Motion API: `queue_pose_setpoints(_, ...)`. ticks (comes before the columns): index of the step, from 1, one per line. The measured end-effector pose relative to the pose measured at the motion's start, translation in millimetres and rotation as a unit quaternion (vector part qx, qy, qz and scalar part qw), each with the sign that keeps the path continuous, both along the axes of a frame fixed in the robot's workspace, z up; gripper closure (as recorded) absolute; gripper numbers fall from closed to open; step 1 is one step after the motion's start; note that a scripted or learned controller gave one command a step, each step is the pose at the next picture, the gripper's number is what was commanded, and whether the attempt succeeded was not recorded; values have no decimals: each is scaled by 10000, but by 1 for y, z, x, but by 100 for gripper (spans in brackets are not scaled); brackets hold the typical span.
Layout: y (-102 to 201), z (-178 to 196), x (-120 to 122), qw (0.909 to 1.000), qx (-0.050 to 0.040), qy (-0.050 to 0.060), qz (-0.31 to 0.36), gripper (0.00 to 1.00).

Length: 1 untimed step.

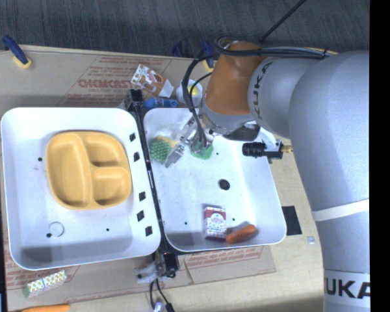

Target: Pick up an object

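Down at the far end of the right bin (266, 194), the claw (185, 142) is low over a little cluster: a green bumpy object (159, 150) just to its left and another green piece (201, 151) just to its right, tucked partly under the wrist. Either could be the target. Whether the claw is apart or together I cannot tell; the metal parts blur into the white floor, and nothing visibly sits between them.

Well toward the near end from the claw, a small red-and-white packet (214, 223) lies with an orange carrot-like piece (242, 233) touching its right side. A dark spot (224, 185) sits between them and the claw.

Far left of the claw, the left bin (13, 174) carries a yellow divided tray (88, 168).

The risk, as I judge it: the claw comes down between the two green pieces and closes on nothing, or nudges one against the bin wall.
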<state>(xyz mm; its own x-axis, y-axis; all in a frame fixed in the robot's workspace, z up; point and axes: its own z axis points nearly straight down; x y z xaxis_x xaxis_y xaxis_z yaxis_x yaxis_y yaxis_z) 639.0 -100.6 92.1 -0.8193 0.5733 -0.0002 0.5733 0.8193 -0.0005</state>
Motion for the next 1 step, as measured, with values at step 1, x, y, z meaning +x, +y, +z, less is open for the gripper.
queue_pose_setpoints(1,-1,25,-27,9911,4,14,1328,0)
